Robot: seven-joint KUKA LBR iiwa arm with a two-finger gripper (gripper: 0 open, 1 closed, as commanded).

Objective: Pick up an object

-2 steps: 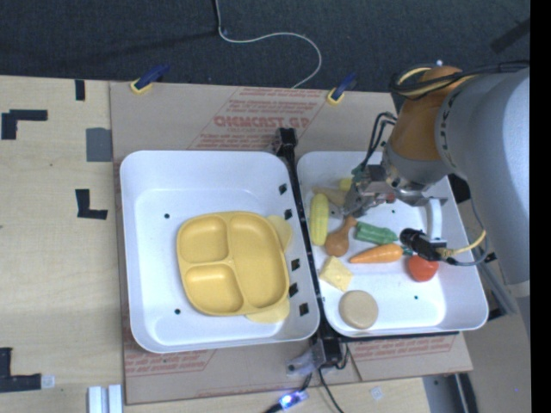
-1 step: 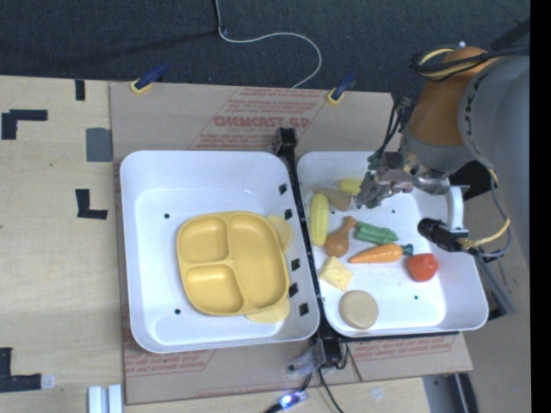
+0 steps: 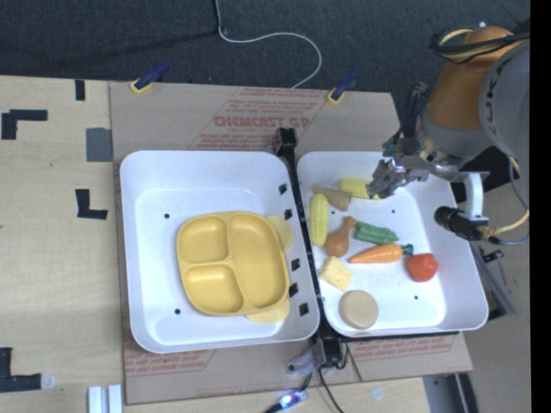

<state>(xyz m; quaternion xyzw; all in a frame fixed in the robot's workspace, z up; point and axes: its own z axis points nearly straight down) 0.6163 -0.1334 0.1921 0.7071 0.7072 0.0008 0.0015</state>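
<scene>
The pincer hangs low over the right bin, near its top edge, and I cannot tell how wide it is set or if it has hold of anything. It sits right at the end of a small yellow toy, maybe a banana, so that looks like the thing it is going for. The grey arm with its orange band comes in from about two o'clock. The other toy foods lie close together around the middle of this bin, and any of them could be picked. At about eight o'clock from the pincer is a pale corn cob, and a brown drumstick lies beside it. At six o'clock is a green pepper, with an orange carrot just under it. A red tomato sits at the carrot's leafy end. Lower down are a yellow cheese wedge and a round tan cookie. The left bin holds a yellow tray with three hollows, lying flat. Both bins rest on brown cardboard held by blue clips, and the cardboard lies on a light wood bench. Behind the bench is dark carpet with a thin white cable curling across it.
</scene>
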